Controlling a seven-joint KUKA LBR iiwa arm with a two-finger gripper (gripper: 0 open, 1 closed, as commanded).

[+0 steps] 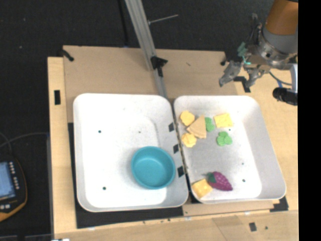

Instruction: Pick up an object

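Nearest the camera, at six o'clock in the right bin (268,149), a purple grape bunch (219,181) lay touching a yellow block (202,188). At eleven o'clock, more yellow and green pieces (205,125) clustered. Beyond the far rim, the gripper (239,76) hovered with fingers spread, holding nothing, probably poised to descend. The left bin (100,119) held a teal bowl (153,166).

The arm reaches in from the upper right — its claw (239,76) hangs with fingers spread, gripping nothing.
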